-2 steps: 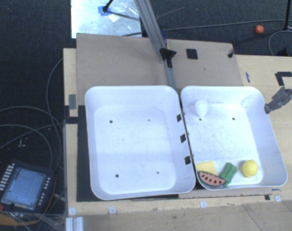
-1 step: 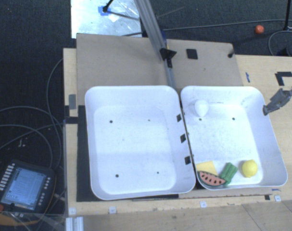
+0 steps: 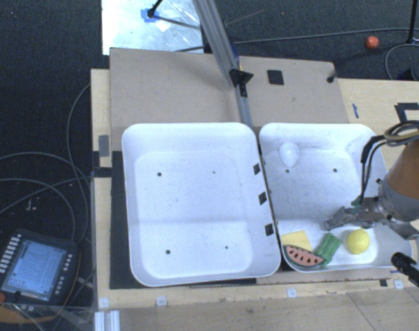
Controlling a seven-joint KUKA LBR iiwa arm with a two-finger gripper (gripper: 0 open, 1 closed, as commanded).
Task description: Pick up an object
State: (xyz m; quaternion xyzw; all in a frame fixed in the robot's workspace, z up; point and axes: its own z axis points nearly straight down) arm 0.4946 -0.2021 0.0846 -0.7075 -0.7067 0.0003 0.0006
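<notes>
1. A flat tan surface (image 3: 174, 88) carries two shallow white plastic bins side by side: the left bin (image 3: 195, 198) and the right bin (image 3: 319, 164).
2. The grey arm with its orange band (image 3: 406, 174) reaches in from the right and hangs over the right bin's near right part.
3. The arm's metal two-finger gripper (image 3: 337, 221) points leftward, low over the bin floor; whether its jaws are released or clenched cannot be told from this angle, and nothing can be seen between them.
4. A round yellow lemon-like ball (image 3: 358, 241) lies just beside and below the gripper, at the bin's front right.
5. A green oblong toy, ridged like a vegetable (image 3: 328, 246), lies tilted just left of the yellow ball.
6. A red watermelon slice with a green rind (image 3: 304, 256) rests against the bin's front edge, near the green toy.
7. A pale yellow wedge-shaped block (image 3: 297, 239) sits just above the watermelon slice, touching or nearly touching it.
8. A small white rounded object (image 3: 289, 153) lies well apart from these, toward the back left of the right bin.
9. A handheld control pendant with a lit screen (image 3: 33, 264) lies on the dark floor at the lower left.
</notes>
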